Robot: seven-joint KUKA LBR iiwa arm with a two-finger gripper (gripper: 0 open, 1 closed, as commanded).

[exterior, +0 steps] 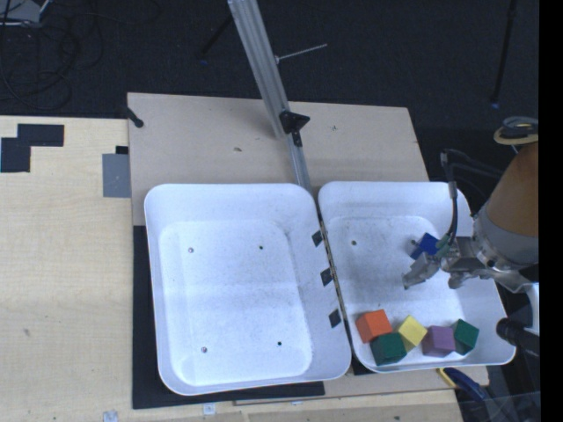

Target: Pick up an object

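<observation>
Your arm (515, 209) is cut off at the right edge of the frame, and its gripper (428, 262) sits low over the right bin (369, 209). You cannot tell from here whether the fingers are apart or closed — a blue block (427, 243) lies right against them, partly hidden. Along the lower edge of that bin you have five blocks in a row: orange (373, 324), dark green (388, 348), yellow (412, 331), purple (438, 338), green (465, 334). The left bin (167, 236) fills the centre. Both rest on a pale wooden bench (62, 262) — a dark floor with cables lies beyond.
</observation>
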